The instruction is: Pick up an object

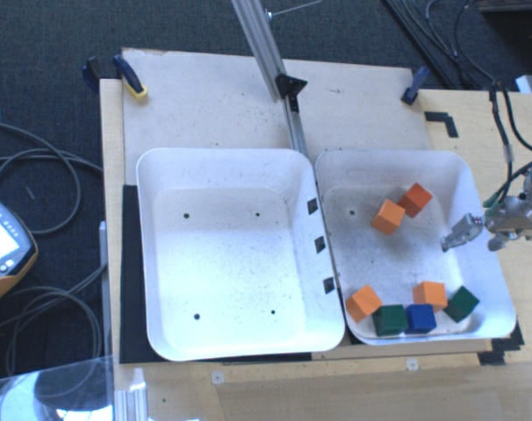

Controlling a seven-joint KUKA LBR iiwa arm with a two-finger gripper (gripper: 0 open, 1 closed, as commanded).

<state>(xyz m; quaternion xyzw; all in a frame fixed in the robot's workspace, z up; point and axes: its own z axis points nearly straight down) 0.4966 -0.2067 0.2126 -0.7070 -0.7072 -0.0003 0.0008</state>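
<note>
The right bin holds several small cubes. An orange cube and a red-orange cube touch near its middle. Along the front wall sit an orange cube, a green cube, a blue cube, another orange cube and a dark green cube. My gripper hangs over the bin's right side, right of the upper pair and above the front row. It touches no cube.
The left bin lies beside the right one, their rims meeting at a row of black clips. A slanted metal pole ends at the bins' back. Clamps grip the board's far corners.
</note>
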